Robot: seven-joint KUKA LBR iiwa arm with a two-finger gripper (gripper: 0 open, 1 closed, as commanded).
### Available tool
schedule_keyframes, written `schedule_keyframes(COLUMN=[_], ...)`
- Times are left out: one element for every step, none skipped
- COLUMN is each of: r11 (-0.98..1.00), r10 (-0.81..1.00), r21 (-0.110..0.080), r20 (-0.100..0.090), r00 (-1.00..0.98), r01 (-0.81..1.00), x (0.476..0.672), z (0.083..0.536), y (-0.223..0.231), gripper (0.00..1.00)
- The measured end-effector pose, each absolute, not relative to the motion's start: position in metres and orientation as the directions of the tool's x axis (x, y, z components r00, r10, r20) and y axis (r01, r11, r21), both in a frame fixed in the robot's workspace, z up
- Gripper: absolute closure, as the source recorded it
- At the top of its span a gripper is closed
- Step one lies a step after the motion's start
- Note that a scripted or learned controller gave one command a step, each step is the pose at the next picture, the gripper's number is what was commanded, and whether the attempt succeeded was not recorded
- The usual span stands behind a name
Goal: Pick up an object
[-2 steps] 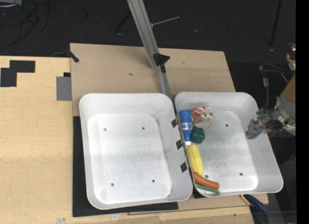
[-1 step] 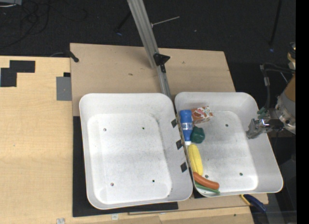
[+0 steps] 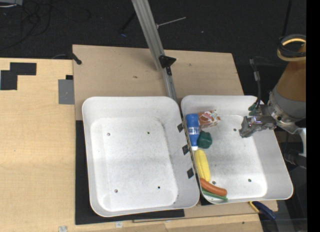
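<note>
We log the gripper over the right bin, toward its 2 o'clock corner, reaching in from 3 o'clock; we cannot tell whether its fingers are apart or together, and nothing shows between them. The objects lie in a line along the bin's 9 o'clock wall: a blue bottle, a red-and-white packet just beside it at 2 o'clock, a dark green piece, a yellow corn cob, and an orange-red piece at 7 o'clock. All sit well apart from the gripper. The left bin adjoins.
</note>
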State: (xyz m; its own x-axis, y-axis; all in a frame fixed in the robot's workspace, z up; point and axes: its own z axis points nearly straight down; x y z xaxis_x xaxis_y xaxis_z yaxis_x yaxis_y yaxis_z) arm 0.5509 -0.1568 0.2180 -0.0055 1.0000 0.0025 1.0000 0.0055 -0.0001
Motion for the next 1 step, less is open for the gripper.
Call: schedule_keyframes(r11=[0.005], r10=[1.000], r21=[-0.004], r20=[0.004], r00=[-0.005], r01=[1.000], x=[0.5592], z=[0.2095], y=[-0.1022], gripper=[1.00])
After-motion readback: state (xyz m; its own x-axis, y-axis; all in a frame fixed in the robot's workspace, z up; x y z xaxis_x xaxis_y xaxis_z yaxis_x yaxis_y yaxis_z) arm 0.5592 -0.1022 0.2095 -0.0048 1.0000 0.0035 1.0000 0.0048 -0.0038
